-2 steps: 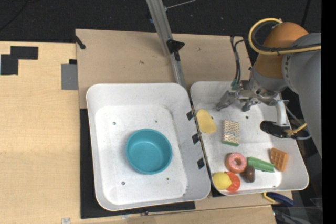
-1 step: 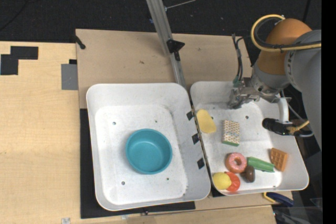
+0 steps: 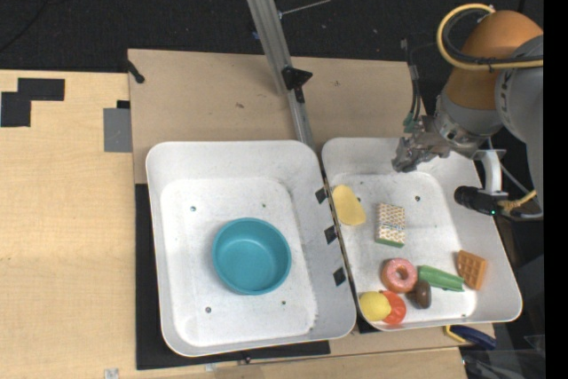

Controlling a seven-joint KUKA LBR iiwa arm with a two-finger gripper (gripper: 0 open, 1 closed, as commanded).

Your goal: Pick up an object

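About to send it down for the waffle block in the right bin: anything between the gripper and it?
Nothing visible. The gripper sits over the right bin's far edge, and only bare white floor lies between it and the waffle block. The yellow piece lies to the block's left, off that path.

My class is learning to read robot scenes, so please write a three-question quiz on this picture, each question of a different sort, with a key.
1. True or false: the teal bowl sits in the left bin.
2. Which lies nearest the gripper? A) doughnut B) yellow piece C) waffle
3. Fill in: the green stick lies between the doughnut and the ____.

Key: 1 true; 2 B; 3 waffle.
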